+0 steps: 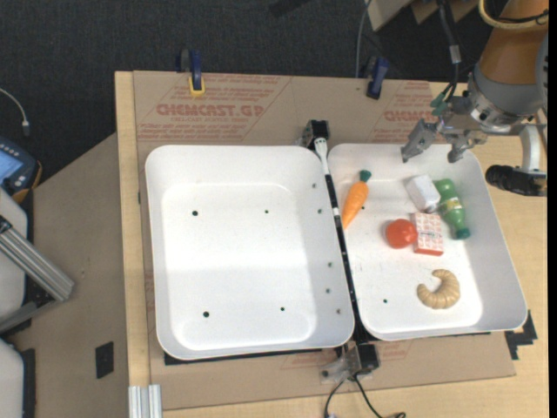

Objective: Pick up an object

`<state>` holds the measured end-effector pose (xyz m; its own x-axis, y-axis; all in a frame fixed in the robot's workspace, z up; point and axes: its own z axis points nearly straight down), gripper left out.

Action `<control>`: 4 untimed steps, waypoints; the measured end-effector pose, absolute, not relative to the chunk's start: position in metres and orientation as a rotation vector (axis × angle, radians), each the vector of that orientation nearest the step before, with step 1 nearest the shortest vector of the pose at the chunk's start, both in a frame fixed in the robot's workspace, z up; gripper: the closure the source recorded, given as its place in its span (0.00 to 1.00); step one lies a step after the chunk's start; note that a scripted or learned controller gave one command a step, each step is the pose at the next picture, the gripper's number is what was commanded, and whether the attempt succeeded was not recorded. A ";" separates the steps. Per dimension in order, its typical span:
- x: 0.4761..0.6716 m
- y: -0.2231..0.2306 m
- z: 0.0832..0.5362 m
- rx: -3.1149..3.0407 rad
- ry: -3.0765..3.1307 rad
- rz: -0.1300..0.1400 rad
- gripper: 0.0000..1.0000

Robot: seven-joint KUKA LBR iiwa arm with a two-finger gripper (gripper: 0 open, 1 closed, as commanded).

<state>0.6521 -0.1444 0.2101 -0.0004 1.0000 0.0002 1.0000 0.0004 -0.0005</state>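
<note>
- From my remote station: the end effector (pixel 439 144) hangs over the far edge of the right bin (pixel 496 307), its two fingers spread apart with nothing between them.
- Every candidate lies in that right bin: a carrot (pixel 354 203) by the left wall, a tomato (pixel 400 233), a red and white box (pixel 428 233), a white block (pixel 424 193), a green bottle (pixel 452 207) and a croissant (pixel 440 289) nearer the front.
- Crowding is my main worry. The white block and the green bottle lie just beside each other, and the box touches or nearly touches the tomato; fingers coming down there could straddle two things or land on top of one.
- I judge the tomato likely to roll away under a glancing touch, and the bottle too if it is pinched across its round side.
- The carrot sits close to the wall between the bins; one finger could catch that rim before closing.
- The croissant lies well apart from the rest and looks the safest target, though its curved shape may slip from a narrow pinch.
- The left bin (pixel 174 320) holds nothing for me to aim at.
</note>
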 end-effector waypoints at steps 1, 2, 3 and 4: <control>0.529 -0.207 0.081 -2.219 -2.199 0.010 0.00; 0.576 -0.185 0.270 -2.229 -2.239 -0.015 0.00; 0.550 -0.164 0.106 -2.224 -2.224 -0.002 0.00; 0.602 -0.100 0.085 -2.230 -2.235 0.017 0.00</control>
